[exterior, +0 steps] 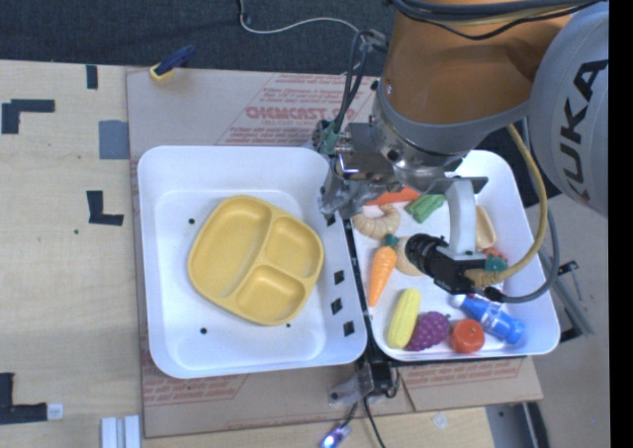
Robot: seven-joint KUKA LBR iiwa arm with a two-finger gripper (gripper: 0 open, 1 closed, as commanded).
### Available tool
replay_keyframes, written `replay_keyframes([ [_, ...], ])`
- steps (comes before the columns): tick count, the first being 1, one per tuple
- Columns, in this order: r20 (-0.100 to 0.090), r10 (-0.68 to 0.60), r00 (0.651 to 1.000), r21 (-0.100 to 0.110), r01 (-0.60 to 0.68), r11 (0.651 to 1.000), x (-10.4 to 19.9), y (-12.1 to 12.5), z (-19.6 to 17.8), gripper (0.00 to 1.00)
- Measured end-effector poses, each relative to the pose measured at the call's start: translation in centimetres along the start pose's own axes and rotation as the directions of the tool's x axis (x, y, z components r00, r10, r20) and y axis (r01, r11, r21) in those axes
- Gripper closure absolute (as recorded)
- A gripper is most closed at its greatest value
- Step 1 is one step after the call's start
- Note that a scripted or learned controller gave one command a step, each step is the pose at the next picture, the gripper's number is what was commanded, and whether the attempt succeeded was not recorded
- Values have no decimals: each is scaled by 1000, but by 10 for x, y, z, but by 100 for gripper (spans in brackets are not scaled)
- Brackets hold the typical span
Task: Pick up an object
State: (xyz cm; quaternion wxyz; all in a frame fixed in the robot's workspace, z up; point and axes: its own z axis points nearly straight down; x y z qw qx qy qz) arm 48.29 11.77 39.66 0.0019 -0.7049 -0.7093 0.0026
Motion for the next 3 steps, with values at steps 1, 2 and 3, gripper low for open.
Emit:
replay_keyframes([
  [1,0,2,1000,-4,-2,1000,-3,0,-13,100],
  [2,0,-2,1000,-1,2,1000,79,0,29,100],
  [3,4,2,1000,7,-2,1000,116,0,136,100],
])
